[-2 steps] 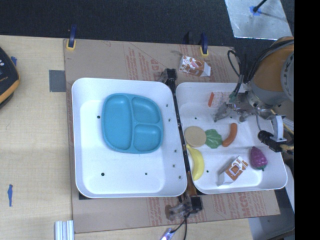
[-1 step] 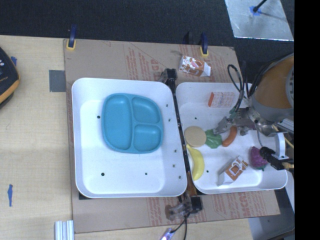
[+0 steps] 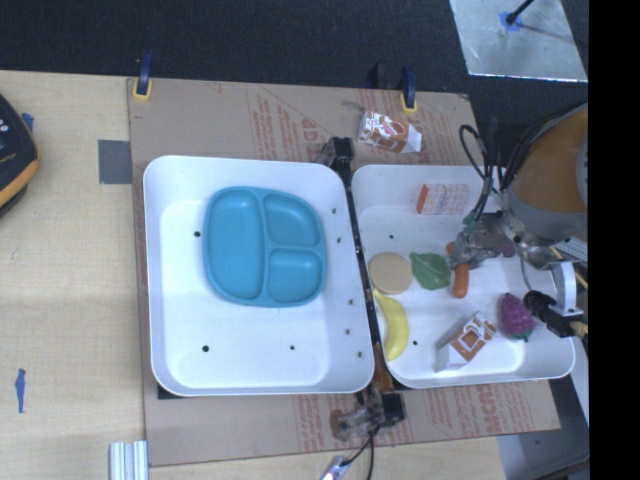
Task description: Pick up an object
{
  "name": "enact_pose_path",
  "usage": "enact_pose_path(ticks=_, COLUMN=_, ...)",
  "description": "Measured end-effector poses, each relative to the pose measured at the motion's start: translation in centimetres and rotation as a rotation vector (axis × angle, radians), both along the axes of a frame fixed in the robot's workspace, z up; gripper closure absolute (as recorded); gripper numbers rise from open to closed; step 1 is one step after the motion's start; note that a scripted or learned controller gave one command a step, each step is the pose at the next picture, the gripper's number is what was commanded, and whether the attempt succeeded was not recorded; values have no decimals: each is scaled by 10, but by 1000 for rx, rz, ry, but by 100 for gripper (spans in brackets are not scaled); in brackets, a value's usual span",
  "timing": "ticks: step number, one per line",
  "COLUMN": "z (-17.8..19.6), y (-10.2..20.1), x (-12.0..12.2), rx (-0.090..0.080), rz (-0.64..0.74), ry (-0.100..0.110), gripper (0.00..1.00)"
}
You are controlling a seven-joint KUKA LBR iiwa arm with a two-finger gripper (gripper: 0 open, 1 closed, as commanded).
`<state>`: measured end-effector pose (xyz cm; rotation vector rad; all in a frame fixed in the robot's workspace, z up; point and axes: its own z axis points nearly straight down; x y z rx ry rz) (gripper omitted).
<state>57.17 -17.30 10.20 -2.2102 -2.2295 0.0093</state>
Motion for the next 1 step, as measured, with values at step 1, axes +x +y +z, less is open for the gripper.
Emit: enact_pose_path(ticks=1, z=37, y=37, x=71, rx=3, rz=-5, ry=-5, gripper=100)
